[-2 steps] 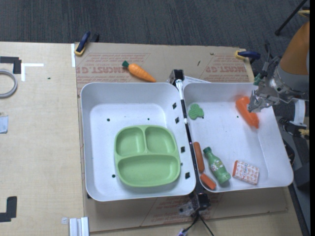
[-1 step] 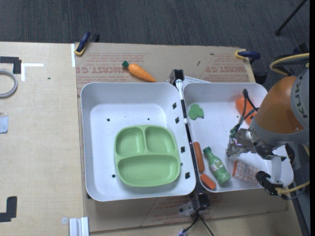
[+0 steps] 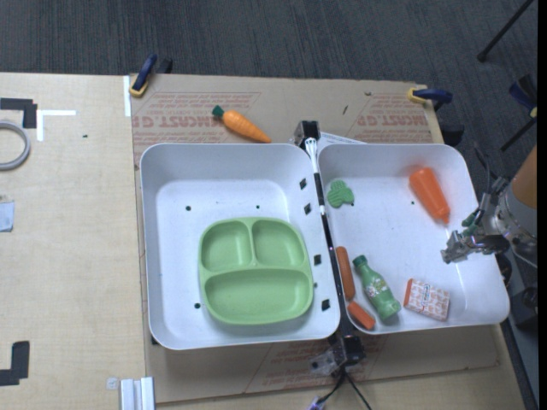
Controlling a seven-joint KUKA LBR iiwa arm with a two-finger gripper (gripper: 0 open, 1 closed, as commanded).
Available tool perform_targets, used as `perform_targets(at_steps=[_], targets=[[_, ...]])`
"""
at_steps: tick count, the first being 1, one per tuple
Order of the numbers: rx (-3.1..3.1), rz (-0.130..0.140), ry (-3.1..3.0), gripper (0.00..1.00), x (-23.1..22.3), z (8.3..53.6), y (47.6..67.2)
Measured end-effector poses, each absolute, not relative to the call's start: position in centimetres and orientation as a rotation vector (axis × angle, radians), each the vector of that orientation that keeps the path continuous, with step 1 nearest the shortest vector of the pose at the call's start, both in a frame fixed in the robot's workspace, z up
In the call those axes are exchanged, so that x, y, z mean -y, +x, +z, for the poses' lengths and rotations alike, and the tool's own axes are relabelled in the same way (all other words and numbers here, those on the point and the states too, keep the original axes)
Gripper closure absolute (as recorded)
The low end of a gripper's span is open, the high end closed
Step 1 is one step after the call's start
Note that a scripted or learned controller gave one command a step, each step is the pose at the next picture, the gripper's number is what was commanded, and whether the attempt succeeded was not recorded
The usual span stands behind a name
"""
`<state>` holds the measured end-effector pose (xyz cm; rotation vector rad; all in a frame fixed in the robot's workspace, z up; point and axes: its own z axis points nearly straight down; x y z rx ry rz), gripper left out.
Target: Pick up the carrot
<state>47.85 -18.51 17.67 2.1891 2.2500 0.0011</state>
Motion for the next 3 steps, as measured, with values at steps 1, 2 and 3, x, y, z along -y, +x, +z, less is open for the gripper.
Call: perform_targets(at_steps=[1, 2, 3], targets=[[-2.250, 0.001, 2.189, 0.00, 18.5, 17.7, 47.8], [-2.422, 0.000, 1.999, 0.00, 20.1, 22.0, 57.2], [-2.548, 0.000, 1.834, 0.00, 19.6, 15.8, 62.0]])
